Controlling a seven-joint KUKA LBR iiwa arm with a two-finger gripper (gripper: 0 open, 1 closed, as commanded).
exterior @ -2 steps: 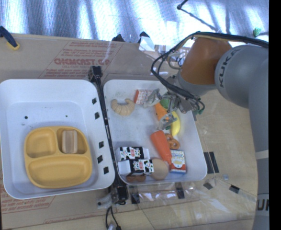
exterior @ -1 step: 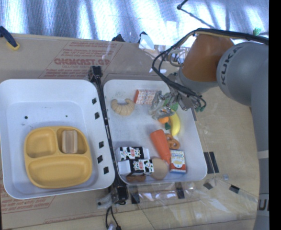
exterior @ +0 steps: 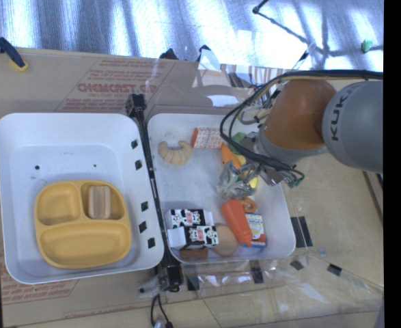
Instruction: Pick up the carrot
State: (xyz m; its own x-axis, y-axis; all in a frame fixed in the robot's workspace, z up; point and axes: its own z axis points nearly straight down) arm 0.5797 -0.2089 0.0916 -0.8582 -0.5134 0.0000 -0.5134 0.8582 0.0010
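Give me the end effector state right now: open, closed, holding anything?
End effector: cannot be told whether open or closed. It sits low in the right bin, just above the carrot; nothing is visibly in its grip.

The thick, rounded grey metal arm (exterior: 354, 125) is showing black "KUK" lettering on its side, a glossy orange band (exterior: 297, 115) is wrapping its wrist, and looping black cables (exterior: 244, 111) are trailing beside the band.

The grey arm (exterior: 354, 125) reached in from the right, its orange band facing the camera. Its gripper (exterior: 236, 178) pointed down and leftward.
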